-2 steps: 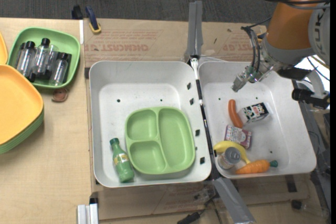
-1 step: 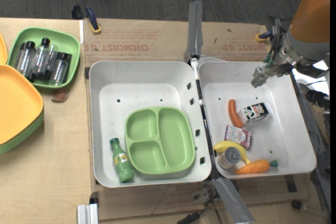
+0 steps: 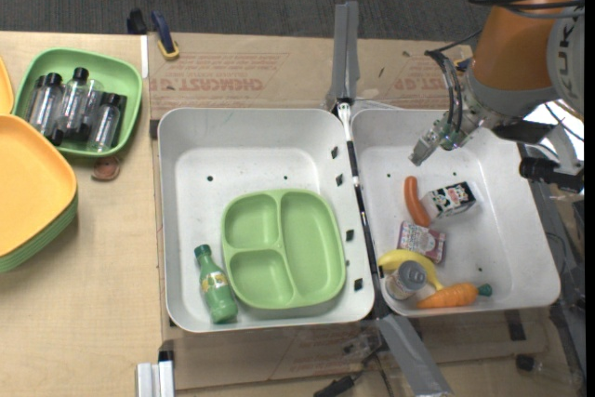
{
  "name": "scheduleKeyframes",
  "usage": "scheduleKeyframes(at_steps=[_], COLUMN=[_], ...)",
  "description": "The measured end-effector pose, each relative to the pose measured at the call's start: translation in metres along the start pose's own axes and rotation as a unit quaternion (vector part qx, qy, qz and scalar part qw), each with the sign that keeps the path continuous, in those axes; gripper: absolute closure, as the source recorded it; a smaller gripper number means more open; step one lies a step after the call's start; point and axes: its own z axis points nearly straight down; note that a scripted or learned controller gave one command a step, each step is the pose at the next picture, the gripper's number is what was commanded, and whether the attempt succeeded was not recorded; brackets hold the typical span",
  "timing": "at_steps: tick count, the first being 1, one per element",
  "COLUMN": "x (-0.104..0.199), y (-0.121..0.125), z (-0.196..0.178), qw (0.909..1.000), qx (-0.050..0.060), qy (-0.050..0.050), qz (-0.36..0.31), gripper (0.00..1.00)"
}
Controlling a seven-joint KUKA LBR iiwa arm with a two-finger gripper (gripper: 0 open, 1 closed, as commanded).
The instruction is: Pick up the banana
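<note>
Carrot touches banana; fingers hover well above, grip unclear.

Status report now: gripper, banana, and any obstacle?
Gripper high over right bin, holding nothing. Banana at front left corner. Bottle, carrot against it.

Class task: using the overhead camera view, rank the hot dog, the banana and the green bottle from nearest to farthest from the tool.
Measured from the tool:
1. Hot dog, right bin, just below it.
2. Banana, right bin's lower left corner.
3. Green bottle, left bin, lower left beside the green tray.
</note>
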Motion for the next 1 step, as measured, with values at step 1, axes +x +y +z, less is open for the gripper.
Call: scheduleKeyframes(at_steps=[1], x=[-0.0267], y=[-0.0420], z=[-0.0607], qw=[0.9573], qx=[0.000], qy=[-0.001], qz=[0.289], gripper=[1.00])
